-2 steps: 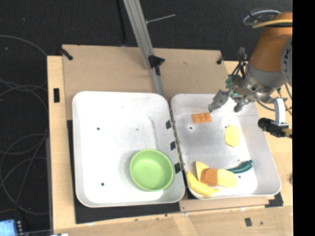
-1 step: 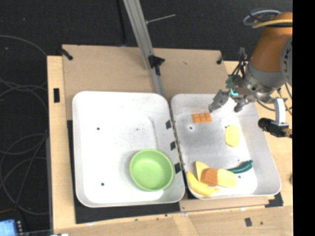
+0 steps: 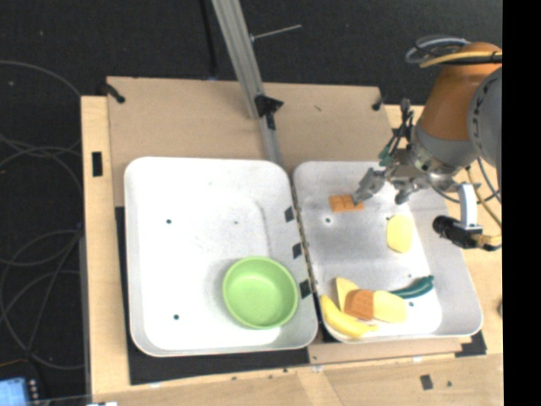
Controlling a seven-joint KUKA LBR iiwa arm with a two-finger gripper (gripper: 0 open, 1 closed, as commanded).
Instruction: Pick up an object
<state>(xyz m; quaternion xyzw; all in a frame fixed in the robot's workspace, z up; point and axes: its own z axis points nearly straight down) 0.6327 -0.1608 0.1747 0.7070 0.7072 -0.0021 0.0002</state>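
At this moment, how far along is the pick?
Done: the arm has reached into the right bin, with the tool low near the small orange block. In hand: nothing visibly lifted; the block lies on the bin floor. Left: grasping and raising an object. The green bowl sits in the left bin.

bowl (image 3: 260, 292) in left bin (image 3: 169, 193); block (image 3: 341, 203) in right bin (image 3: 338, 176).

The arm (image 3: 461, 100) is cut off at the right edge, hiding its upper links.
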